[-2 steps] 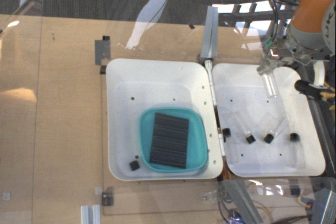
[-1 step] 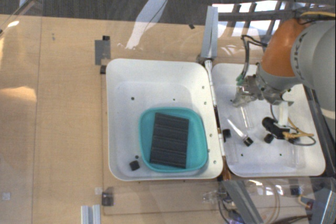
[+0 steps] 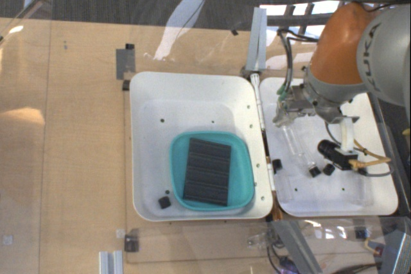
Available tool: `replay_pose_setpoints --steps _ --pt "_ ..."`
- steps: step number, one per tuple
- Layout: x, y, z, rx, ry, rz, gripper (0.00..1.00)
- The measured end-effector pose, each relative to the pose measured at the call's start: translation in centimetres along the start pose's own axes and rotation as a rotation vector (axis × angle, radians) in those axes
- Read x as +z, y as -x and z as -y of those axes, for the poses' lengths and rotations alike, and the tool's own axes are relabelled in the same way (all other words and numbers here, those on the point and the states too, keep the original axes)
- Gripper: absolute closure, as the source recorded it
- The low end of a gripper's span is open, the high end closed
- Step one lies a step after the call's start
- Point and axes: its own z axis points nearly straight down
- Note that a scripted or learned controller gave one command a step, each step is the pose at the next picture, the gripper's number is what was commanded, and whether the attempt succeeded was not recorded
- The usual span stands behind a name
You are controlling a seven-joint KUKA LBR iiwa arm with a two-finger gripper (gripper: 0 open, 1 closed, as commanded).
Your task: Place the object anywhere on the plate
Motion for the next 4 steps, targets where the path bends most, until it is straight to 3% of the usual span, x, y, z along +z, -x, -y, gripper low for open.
replay_pose_setpoints --steps 1,2,3,4 --pt "0.2 -9.2 1.5 0.047 -0.005 -0.001 1.00" --pt "0.2 -14.6 6.3 -0.074 -0.006 -0.002 1.00" --pt "0.2 -14.5 6.3 -0.073 -0.005 -0.001 0.00" --pt "-0.9 -7.9 4.0 -0.111 -0.002 0.000 0.00"
